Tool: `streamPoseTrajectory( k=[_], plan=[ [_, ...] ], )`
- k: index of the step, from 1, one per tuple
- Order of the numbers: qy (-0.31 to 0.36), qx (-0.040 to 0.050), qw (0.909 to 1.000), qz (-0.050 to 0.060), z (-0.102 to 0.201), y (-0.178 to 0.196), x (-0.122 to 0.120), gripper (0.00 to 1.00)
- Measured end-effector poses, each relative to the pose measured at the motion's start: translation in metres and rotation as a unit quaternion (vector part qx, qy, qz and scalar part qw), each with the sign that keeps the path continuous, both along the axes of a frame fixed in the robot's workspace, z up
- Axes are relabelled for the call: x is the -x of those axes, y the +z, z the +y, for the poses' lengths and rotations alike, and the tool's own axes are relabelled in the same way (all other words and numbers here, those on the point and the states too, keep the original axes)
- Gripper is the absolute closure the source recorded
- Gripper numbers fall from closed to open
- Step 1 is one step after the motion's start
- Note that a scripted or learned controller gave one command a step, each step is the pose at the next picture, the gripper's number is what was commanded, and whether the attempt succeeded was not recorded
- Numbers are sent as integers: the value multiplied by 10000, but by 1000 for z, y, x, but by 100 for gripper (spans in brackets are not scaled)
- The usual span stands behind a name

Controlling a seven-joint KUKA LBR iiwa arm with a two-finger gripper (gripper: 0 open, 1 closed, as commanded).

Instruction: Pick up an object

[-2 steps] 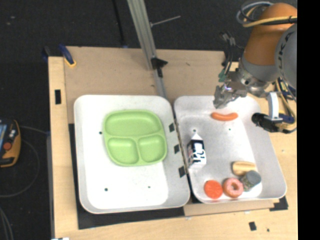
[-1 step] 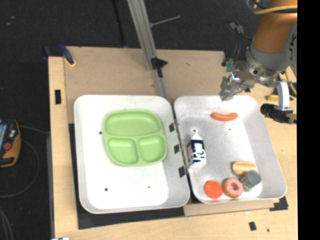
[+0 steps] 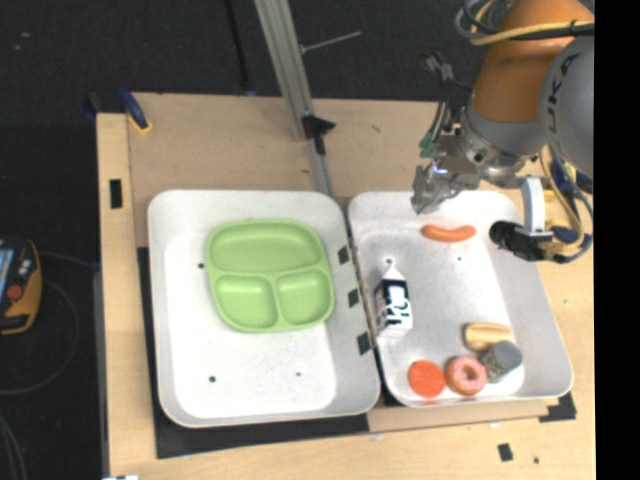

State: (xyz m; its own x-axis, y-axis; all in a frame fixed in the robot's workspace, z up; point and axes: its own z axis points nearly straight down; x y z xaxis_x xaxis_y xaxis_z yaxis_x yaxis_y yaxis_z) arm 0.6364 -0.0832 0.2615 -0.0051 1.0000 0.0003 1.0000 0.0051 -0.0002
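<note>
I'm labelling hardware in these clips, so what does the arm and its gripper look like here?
The arm is grey with a rounded orange band above the wrist. Looped cables, yellowish and dark, run over the top of the orange section. The gripper is a small, dark metallic unit with thin wires beside it. Its fine details are too small to tell.

Two bins sit side by side on the bench [image 3: 200,148]; the left bin [image 3: 180,368] holds a divided plate [image 3: 270,275]; the right bin [image 3: 530,308] holds a sausage [image 3: 448,232] at the back, a carton [image 3: 394,299] near its left wall, and a disc [image 3: 427,379], doughnut [image 3: 465,374], block [image 3: 502,357] and bread roll [image 3: 486,334] clustered at the front; the gripper [image 3: 430,194] hangs over the back rim, just behind the sausage.
</note>
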Motion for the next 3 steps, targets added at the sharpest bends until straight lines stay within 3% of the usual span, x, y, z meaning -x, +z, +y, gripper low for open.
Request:
streamPoseTrajectory(
  k=[2,3],
  plan=[
    [5,-1,10000,5,104,-24,29,100],
    [14,-8,10000,-3,154,-15,52,100]
  ],
)
